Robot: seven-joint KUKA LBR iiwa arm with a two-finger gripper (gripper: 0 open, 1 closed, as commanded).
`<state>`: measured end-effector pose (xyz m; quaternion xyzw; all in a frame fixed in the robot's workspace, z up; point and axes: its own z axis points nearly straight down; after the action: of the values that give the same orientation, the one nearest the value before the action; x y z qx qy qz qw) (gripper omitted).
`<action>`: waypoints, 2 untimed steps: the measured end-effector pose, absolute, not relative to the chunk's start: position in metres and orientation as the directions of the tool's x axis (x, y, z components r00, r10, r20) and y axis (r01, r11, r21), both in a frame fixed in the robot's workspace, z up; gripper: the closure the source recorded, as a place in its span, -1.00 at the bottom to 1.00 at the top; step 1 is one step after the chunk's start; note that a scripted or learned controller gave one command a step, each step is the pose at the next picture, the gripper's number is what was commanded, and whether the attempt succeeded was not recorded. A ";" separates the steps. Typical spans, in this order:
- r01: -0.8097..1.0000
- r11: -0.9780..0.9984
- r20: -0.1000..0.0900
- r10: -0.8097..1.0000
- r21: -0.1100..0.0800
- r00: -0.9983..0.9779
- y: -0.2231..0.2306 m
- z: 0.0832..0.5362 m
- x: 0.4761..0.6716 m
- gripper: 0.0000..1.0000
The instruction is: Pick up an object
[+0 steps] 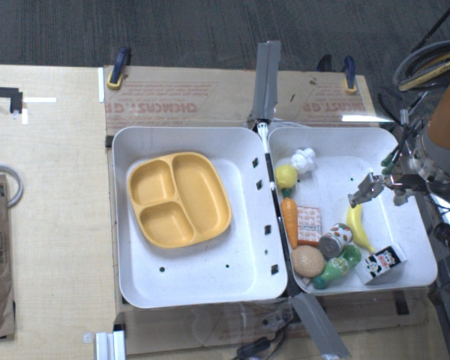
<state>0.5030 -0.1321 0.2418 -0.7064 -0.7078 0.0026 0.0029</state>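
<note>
The hand (pixel 366 192) hangs over the right bin (pixel 337 145), reaching in from the right edge, its tips just above and beside the top of the banana (pixel 358 227). Whether its fingers are apart or together cannot be told at this size, and nothing shows between them. The banana lies along the bin's right part, near a small can (pixel 334 240) and a milk carton (pixel 381 262). A carrot (pixel 289 220), a lemon (pixel 286 176), a brown bread roll (pixel 308 260) and a green bottle (pixel 337 267) lie closer to the divider. The left bin (pixel 135 276) holds a yellow divided plate (pixel 178 199).
</note>
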 end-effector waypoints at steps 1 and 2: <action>0.967 0.254 0.001 0.967 -0.004 -0.254 -0.175 0.147 0.552 -1.00; 0.967 0.255 0.000 0.967 -0.002 -0.255 -0.208 0.090 0.556 -1.00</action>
<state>0.5564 -0.2080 0.0900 -0.6105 -0.7920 0.0005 0.0006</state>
